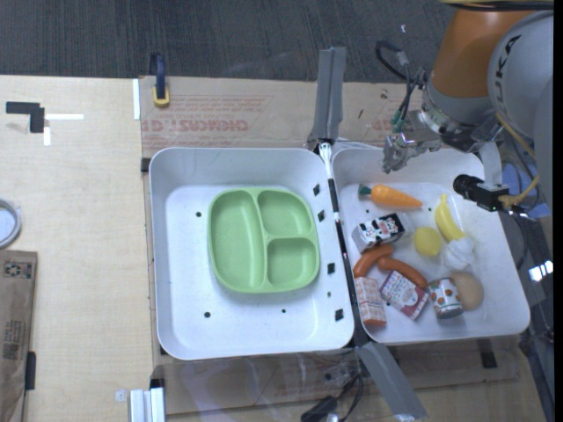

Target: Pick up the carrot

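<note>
Camera view: tool (396, 158), grip state unclear, above carrot (396, 197); milk carton (379, 230) and banana (448, 219) nearby.

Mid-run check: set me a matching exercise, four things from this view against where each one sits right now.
Things:
1. carrot
2. green plate
3. banana
4. gripper

Places:
A. middle of the left bin
B. right bin's far end, nearest the gripper
C. above the right bin's far edge
D. right bin, right of the carrot, beside a yellow lemon

Pairs: 1-B, 2-A, 3-D, 4-C
</note>
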Action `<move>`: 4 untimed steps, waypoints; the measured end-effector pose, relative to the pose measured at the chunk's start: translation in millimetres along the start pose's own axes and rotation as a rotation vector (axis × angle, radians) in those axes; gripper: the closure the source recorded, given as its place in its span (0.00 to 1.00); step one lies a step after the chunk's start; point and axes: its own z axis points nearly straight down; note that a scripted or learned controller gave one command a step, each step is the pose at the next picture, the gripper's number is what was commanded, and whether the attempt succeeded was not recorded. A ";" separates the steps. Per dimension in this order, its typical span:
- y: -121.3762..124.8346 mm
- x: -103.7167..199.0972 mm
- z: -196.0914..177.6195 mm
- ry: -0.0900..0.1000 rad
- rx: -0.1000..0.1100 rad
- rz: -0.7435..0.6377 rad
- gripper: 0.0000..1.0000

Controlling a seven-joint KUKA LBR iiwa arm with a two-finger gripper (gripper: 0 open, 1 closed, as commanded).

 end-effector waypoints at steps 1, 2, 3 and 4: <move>-0.1 0.0 0.1 0.000 0.000 0.000 0.00; -7.4 -40.7 99.3 0.000 -0.001 -0.062 0.00; -7.2 -25.7 43.5 -0.001 -0.002 -0.347 0.00; -13.5 -66.5 101.3 0.003 0.003 -0.590 0.00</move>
